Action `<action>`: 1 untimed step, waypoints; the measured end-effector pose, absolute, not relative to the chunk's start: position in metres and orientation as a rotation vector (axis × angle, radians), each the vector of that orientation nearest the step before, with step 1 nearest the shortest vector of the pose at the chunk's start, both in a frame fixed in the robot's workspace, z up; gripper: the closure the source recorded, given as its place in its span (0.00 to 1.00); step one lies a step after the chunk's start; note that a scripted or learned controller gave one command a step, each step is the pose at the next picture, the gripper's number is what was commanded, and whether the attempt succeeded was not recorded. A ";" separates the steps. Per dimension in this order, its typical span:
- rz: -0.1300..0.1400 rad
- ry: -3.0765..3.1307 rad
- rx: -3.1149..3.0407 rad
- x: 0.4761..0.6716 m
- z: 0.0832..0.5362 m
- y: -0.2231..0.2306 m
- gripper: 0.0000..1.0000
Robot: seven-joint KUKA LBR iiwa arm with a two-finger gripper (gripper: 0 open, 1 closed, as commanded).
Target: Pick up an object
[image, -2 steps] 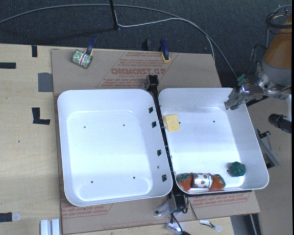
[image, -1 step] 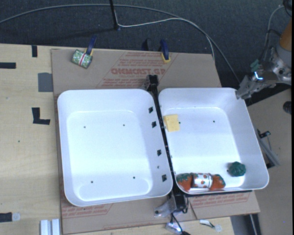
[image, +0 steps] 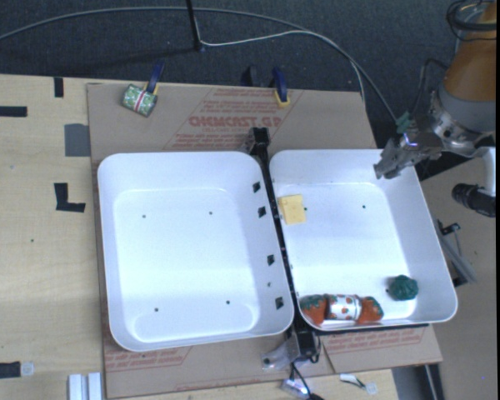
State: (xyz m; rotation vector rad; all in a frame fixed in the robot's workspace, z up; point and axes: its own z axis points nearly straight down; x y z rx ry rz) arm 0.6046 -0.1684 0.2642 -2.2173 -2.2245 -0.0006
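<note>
The right bin [image: 400,215] holds a yellow square block [image: 292,209] near its left wall. A red and white can-like object [image: 342,308] with orange ends lies along the front wall. A dark green lump [image: 402,287] sits in the front right corner. My gripper [image: 391,163] hangs over the bin's back right corner, far from all three objects. Nothing shows between its fingers.
The left bin [image: 183,248] stands beside the right one, with black clips along the divider between them. A small green patterned block [image: 138,99] lies on the cardboard behind the left bin. Blue clamps [image: 279,84] and a cable cross the back.
</note>
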 end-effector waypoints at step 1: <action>0.000 -2.224 -2.217 0.600 0.258 -0.127 1.00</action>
